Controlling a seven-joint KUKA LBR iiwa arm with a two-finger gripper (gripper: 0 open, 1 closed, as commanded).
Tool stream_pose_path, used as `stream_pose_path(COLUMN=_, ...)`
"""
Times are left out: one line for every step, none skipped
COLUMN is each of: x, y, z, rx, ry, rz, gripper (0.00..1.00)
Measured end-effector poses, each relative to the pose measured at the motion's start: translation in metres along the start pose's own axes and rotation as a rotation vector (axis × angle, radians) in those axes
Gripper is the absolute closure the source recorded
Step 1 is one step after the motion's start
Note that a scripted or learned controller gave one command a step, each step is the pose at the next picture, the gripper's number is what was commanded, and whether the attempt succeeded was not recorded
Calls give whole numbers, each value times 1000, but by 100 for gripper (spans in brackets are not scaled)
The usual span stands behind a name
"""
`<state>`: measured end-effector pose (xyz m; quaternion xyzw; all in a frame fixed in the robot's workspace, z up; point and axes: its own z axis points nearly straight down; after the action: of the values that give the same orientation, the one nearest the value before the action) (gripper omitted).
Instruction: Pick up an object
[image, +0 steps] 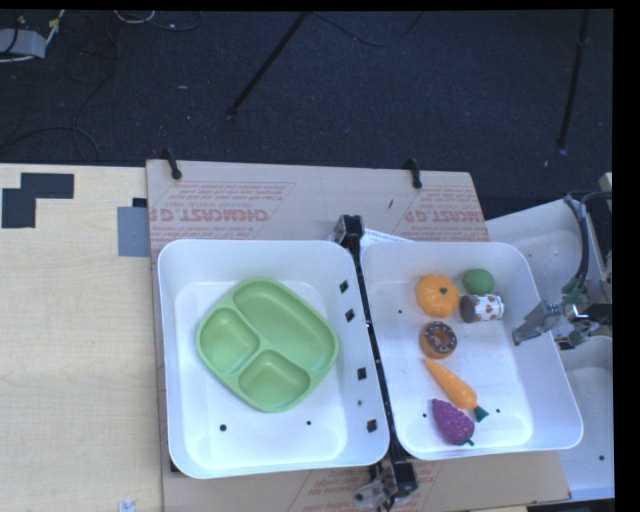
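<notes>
Bench with two white bins. Right bin (545, 300) holds all pickable toys: orange pumpkin (437, 295), donut (437, 340), carrot (450, 383), purple grapes (452, 421). Left holds a green plate (266, 344). Gripper (545, 325) hovers at the right rim holding nothing; can't tell finger spacing.

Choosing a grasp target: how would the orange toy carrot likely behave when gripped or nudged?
The orange toy carrot tapers to a point, so it may slip from a pinch near its thin end. Its rounded body lies flat on the right white bin, so a nudge would probably roll it. Likely light plastic.
</notes>
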<state>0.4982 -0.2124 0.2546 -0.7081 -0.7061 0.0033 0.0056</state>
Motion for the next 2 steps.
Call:
stream_pose_path(x=0, y=2, z=-6, rx=-10, ry=-2, rz=-3, gripper=0)
stream_pose_path(x=3, y=12, z=47, rx=-5, ry=0, rz=-4, gripper=0)
